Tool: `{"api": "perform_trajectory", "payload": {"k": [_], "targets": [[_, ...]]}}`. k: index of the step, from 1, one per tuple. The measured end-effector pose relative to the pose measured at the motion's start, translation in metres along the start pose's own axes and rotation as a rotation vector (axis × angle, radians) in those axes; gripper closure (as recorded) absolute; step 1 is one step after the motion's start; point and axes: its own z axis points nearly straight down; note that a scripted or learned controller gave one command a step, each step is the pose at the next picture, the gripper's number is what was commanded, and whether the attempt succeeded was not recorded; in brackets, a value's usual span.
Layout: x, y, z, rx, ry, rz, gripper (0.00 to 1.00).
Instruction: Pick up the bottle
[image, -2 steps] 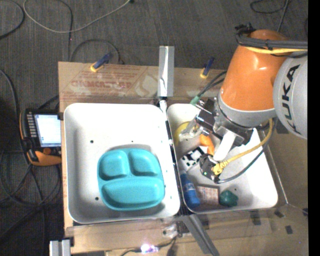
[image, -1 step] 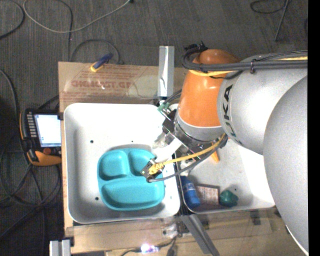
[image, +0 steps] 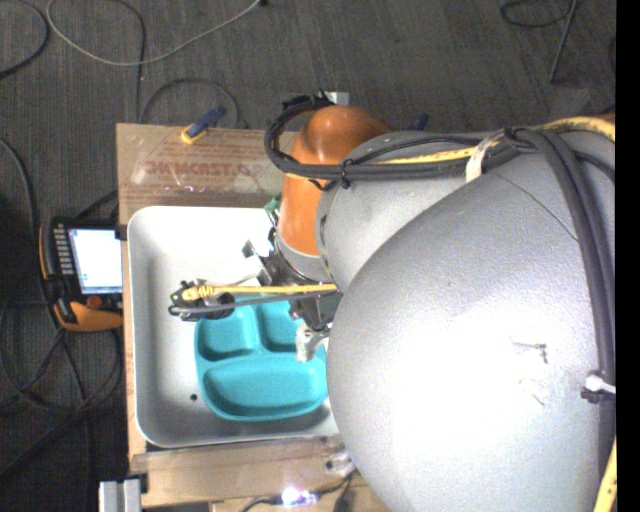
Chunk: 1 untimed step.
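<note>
Hovering over the right edge of the teal tray (image: 255, 385), the gripper (image: 303, 320) sits low in 1 white bin (image: 150, 300); whether it is released or clenched cannot be told. What may be the bottle (image: 309, 347), pale and half hidden, lies at that same edge.

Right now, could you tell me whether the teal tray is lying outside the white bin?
No, the teal tray lies inside the white bin, on its floor.

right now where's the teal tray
In the camera view the teal tray lies in the lower part of the white bin, on the left, with its right edge beneath the grey arm.
</note>
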Motion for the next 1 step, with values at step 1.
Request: {"api": "perform_trajectory", "payload": {"k": [1], "targets": [[0.0154,-0.0512,-0.1178,-0.002,0.003,0.116,0.0]]}}
